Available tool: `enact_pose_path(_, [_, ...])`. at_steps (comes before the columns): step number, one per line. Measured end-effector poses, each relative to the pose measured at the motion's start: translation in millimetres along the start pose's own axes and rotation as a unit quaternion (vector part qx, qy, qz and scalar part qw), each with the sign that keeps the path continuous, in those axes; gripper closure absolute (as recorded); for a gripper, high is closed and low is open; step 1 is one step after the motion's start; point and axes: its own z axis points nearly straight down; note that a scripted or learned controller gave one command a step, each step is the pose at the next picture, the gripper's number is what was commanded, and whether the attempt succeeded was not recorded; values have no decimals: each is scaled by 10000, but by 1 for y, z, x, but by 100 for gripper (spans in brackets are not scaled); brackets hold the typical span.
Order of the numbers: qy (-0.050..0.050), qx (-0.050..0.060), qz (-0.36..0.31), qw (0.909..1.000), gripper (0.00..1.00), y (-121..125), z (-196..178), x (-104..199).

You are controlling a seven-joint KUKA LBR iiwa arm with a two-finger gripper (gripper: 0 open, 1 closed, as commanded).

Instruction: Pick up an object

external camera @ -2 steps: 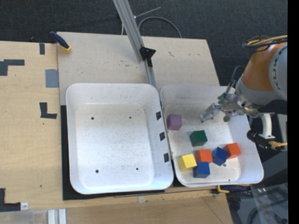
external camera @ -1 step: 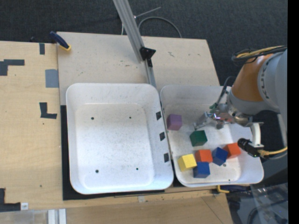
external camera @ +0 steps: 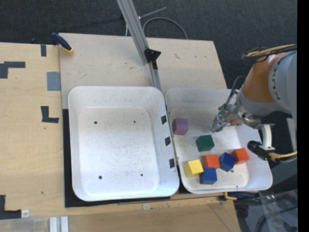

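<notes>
Desk (external camera: 120, 62): pale board carrying both bins.

Left bin (external camera: 116, 139): shallow, white, speckled floor, beside the right bin and touching it along the shared rim.

Arm (external camera: 270, 88): grey with orange band, reaching in from the right over the right bin.

Right bin (external camera: 193, 100): shallow, white, holds all the blocks.

Tool (external camera: 218, 124): low over the right bin's floor, above and right of the green block; whether it is wide or narrow cannot be told, and nothing is seen between its tips.

Blocks, all small cubes: purple (external camera: 180, 126), alone near the left wall; green (external camera: 205, 142), mid-bin, nearest the tool; yellow (external camera: 194, 167), red-orange (external camera: 210, 161), two blue (external camera: 227, 161) (external camera: 208, 176) and orange (external camera: 240, 155), clustered near the front.

Risk: the tool sits off to one side of the green block, so a descent here would likely close on bare floor. In the cluster, neighbours touching could block a fingertip or get knocked aside.
</notes>
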Motion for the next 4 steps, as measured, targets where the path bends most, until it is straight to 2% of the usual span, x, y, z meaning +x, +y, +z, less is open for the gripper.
enact_pose_path(1, [-4, -25, 4, 10000, 100, 0, -42, 2])
enact_pose_path(2, [-10, -38, 0, 10000, 100, -5, -102, 7])
enact_pose_path(4, [-9, -32, 3, 10000, 100, 4, -195, 15])
